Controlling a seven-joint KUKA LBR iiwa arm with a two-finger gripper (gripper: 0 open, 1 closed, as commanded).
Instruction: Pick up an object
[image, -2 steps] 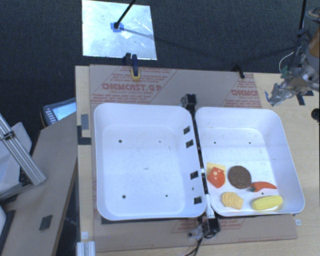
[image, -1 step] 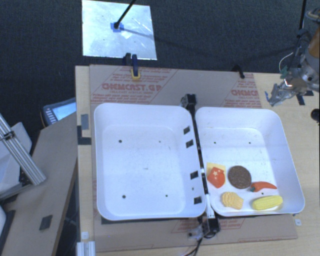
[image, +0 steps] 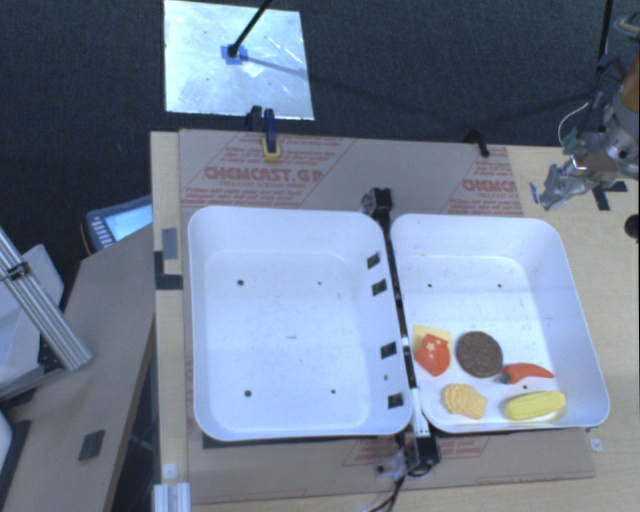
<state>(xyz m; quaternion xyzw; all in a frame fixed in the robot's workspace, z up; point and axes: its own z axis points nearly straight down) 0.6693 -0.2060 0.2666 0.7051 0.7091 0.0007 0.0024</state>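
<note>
Two shallow white bins sit side by side on the counter (image: 560, 165), resting on a brown cardboard sheet (image: 330, 165) printed with red lettering. All of the objects lie together in the near part of the right bin (image: 560, 250). A yellow and red wedge-shaped piece (image: 432, 350) lies closest to the divider between the bins, and just beside it, to the right, is a round brown disc (image: 479, 353). A red pepper-shaped piece (image: 525, 373) lies just right of the disc. Below these, near the front wall, a small ridged yellow piece (image: 464, 401) and a yellow corn cob (image: 534, 404) lie a little apart from each other. The left bin (image: 210, 240) shows only its white floor with a few dark dots.

The end effector (image: 560, 187) hangs at the upper right, above the counter beyond the far corner of the right bin, well apart from all five objects. Whether it is spread or closed I cannot tell, as it appears small and blurred.
</note>
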